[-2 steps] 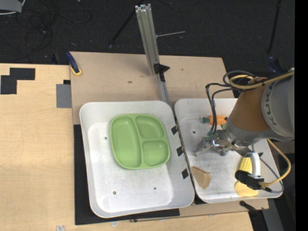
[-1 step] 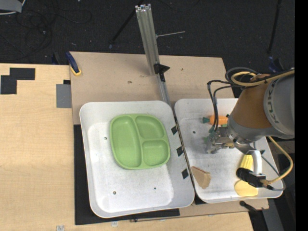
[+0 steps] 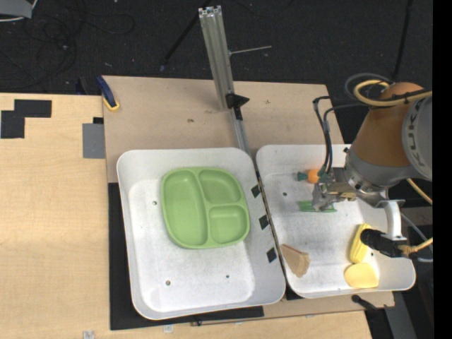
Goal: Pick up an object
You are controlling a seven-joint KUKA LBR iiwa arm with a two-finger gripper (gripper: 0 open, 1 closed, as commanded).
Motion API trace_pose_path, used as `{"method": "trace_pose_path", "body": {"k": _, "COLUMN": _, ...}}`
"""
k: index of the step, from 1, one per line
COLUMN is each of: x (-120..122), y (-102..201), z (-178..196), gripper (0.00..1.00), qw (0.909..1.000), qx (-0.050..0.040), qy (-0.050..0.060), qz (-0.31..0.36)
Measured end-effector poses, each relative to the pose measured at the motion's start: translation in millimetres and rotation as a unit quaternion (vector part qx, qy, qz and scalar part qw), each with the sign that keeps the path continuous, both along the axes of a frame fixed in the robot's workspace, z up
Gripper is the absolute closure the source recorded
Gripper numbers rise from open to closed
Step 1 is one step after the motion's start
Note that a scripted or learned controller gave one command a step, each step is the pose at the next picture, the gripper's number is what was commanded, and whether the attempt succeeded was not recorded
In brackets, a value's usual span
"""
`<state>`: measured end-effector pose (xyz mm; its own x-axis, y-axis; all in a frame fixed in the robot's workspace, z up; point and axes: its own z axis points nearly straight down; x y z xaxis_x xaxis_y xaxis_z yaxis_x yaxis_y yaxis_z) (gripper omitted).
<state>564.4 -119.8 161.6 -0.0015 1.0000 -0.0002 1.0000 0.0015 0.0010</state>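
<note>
The arm [image 3: 385, 136] came in from 3 o'clock and hung over the right bin [image 3: 395, 277]. Its gripper [image 3: 325, 196] was low, over the upper middle of that bin.

A thin green thing [image 3: 311, 205] lay flat on the bin floor right under the gripper. Its long side ran from 9 o'clock to 3 o'clock. One end poked out toward 9 o'clock, and the other end was hidden under the gripper. The gripper was right at the green thing, but it was too small and dark to say if it was holding it.

A small orange thing [image 3: 311, 176] sat just at 11 o'clock from the gripper, close to it.

At 5 o'clock in the right bin lay a yellow toy [image 3: 361, 260]. It stretched from 12 o'clock down to 6 o'clock, and a black part of the arm touched its top end. A tan wedge [image 3: 296, 260] lay at 7 o'clock in the same bin, with its thin point toward 11 o'clock.

The left bin [image 3: 141, 281] held a green plate [image 3: 206, 207] with three parts. The plate sat in the middle of that bin, well apart from the gripper.
</note>
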Motion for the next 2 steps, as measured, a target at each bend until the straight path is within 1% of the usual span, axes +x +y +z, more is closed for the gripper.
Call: {"method": "trace_pose_path", "body": {"k": 2, "x": 7, "y": 17, "z": 109, "gripper": 1.0, "qw": 1.0, "qx": 0.0, "qy": 0.001, "qz": 0.0}}
